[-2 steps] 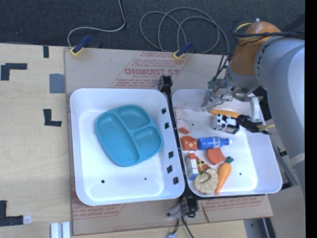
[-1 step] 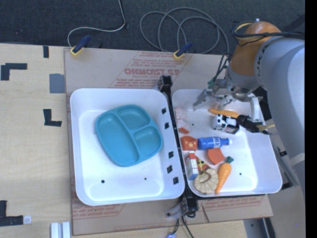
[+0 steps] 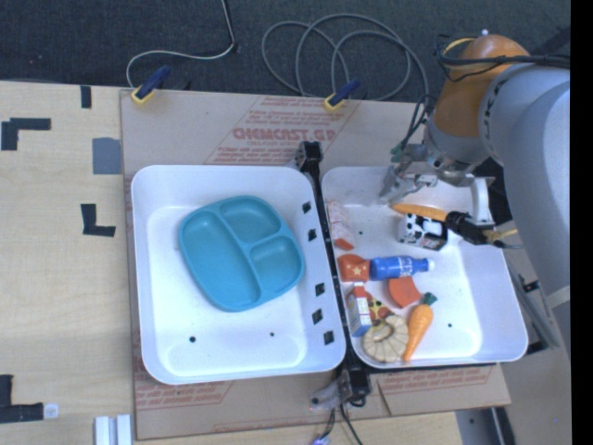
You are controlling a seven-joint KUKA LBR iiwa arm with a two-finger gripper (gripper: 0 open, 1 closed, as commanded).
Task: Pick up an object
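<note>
My gripper (image 3: 400,185) hangs over the back part of the right bin (image 3: 505,290), just above and to the left of an orange stick-shaped toy (image 3: 419,209) and a black-and-white toy (image 3: 423,234). Nothing shows held in it. Further forward in that bin lie a blue bottle (image 3: 400,267), a red piece with a star (image 3: 352,268), an orange-red block (image 3: 404,292), a carrot (image 3: 419,326), a beige round biscuit (image 3: 384,340) and a small upright carton (image 3: 359,308). A tiny orange scrap (image 3: 343,244) lies near the bin's left wall.
The left bin (image 3: 157,323) holds a blue divided plate (image 3: 243,251). A black divider (image 3: 318,239) runs between the bins. The grey arm with its orange band (image 3: 473,82) comes in from the right. Cables (image 3: 334,49) loop on the dark floor behind.
</note>
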